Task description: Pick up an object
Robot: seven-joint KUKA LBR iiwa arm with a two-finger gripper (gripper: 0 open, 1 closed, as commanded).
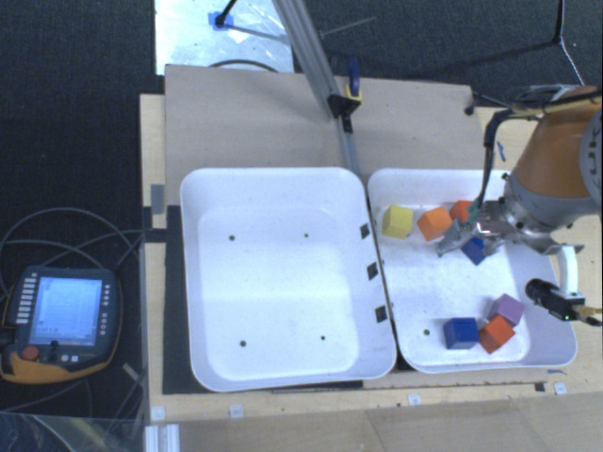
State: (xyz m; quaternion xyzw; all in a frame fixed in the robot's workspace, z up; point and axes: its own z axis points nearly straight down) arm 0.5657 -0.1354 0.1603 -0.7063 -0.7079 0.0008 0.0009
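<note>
A small blue block [474, 250] is seen in the right bin [415, 347], directly beneath the claw [468, 238], with an orange cube [434, 222] and a yellow cube [398, 221] lying just beside it toward the left bin [273, 365]. The block is largely covered by the claw and the grey arm [556, 172], so contact cannot be confirmed. Whether the claw is clenched or released cannot be told.

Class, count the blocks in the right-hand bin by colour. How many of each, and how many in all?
Yellow: 1
Orange: 3
Blue: 2
Purple: 1
Total: 7, one blue partly hidden under the gripper.
</note>
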